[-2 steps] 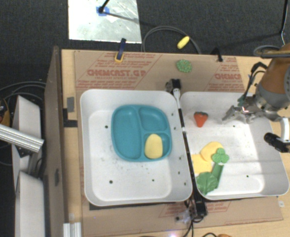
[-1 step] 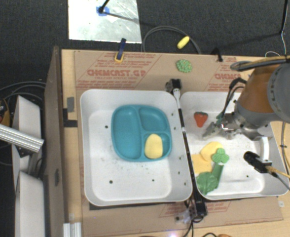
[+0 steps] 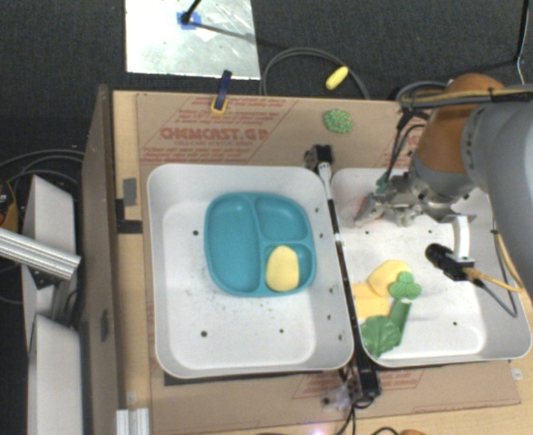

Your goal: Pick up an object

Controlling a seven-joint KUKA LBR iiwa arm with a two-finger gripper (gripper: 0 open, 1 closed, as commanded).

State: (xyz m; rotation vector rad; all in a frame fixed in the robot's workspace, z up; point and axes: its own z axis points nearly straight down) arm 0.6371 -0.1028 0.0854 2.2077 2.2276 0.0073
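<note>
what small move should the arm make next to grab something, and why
Probably shift the pincer toward the view's bottom and lower it over the yellow and green toys in the right bin. It sits near that bin's far edge, apart from them, with nothing visibly between its fingers, and those toys are the nearest things to grab.

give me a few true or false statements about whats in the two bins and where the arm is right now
1. A teal divided plate lies in the left bin. True.
2. A yellow oval object rests on the plate. True.
3. The green items lie in the left bin. False: they lie in the right bin, beside yellow pieces.
4. The arm is over the left bin. False: it is over the right bin's far side.
</note>
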